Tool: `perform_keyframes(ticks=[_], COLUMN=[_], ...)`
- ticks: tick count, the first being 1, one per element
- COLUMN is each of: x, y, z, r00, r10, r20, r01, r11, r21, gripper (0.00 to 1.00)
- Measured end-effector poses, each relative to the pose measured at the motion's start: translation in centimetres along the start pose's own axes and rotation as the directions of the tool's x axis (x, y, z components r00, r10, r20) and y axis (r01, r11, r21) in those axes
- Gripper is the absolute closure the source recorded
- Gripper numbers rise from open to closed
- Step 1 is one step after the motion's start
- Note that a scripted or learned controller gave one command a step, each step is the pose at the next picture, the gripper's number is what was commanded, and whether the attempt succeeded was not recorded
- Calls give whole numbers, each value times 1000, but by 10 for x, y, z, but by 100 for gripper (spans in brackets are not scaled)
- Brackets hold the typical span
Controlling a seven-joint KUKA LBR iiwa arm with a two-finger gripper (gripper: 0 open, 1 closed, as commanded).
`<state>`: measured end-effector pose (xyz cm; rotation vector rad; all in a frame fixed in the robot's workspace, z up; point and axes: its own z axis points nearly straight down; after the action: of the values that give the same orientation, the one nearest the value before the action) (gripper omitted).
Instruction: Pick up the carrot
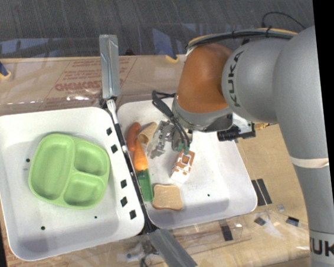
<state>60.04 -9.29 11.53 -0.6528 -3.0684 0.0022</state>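
Nothing's picked up yet: the carrot [140, 161] lies along the right bin's [239, 202] left wall, end effector [166, 139] hovering just beside it, can't tell its opening.

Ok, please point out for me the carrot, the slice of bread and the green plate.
carrot [140, 157]: camera view, on its orange body.
slice of bread [167, 197]: camera view, on the middle of its face.
green plate [68, 168]: camera view, on the ridge between compartments.
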Motion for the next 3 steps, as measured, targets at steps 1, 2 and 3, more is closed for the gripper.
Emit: perform_keyframes(ticks=[1, 2, 3], x=[13, 67, 17], y=[58, -12, 23], z=[-78, -76, -76], r00=[1000, 996, 948], r10=[16, -92, -319], r20=[7, 3, 6], r01=[-16, 92, 319], r11=[1000, 996, 948], r21=[-3, -1, 0], gripper=[0, 0, 0])
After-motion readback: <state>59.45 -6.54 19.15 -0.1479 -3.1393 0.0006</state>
